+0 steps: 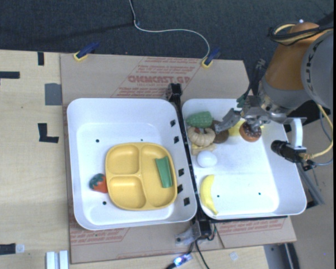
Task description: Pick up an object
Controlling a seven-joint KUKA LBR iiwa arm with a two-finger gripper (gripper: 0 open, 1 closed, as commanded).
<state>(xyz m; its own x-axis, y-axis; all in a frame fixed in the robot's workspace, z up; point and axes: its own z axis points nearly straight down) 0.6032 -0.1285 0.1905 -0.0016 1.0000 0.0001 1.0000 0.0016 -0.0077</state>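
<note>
We see the arm (294, 60) reaching in from the right over the right bin (269, 206), with the hand (242, 120) low above the bin's far end. We cannot tell how the hand is set. Just beside it sit a brown round item (250, 132) and a cluster against the divider: green object (199, 119), tan gourd-like piece (203, 137), white egg (206, 159). A banana (208, 193) lies at the near left corner. The left bin (84, 128) holds a yellow tray (131, 178) carrying a green block (164, 172); a red-green item (98, 182) touches its left edge.
</note>
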